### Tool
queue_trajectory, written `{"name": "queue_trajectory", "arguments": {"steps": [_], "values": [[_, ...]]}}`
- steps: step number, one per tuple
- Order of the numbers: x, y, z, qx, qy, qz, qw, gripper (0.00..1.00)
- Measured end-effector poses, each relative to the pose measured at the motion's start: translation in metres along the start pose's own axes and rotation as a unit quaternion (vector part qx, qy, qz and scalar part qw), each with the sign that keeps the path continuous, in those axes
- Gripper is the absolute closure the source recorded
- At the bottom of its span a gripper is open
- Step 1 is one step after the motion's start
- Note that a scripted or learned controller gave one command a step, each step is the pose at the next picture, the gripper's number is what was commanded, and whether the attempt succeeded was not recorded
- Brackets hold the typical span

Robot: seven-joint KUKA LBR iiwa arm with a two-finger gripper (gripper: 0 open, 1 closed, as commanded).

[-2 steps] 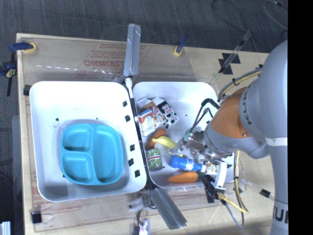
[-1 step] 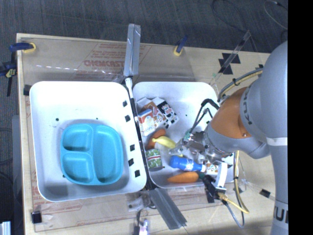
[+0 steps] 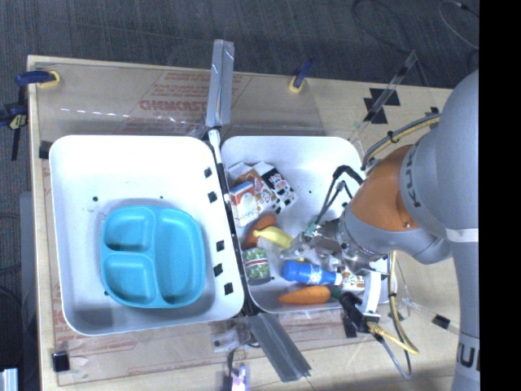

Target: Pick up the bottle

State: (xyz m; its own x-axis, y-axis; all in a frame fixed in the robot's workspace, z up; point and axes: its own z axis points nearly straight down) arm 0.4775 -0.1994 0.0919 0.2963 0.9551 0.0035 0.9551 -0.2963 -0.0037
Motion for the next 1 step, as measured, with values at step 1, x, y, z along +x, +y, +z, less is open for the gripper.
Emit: {"name": "queue_trajectory", "arguments": {"steps": [1], "values": [[-0.0002,0.0001,-0.0002,-0.001,0.000,0.012,0.9999,0.00]]}}
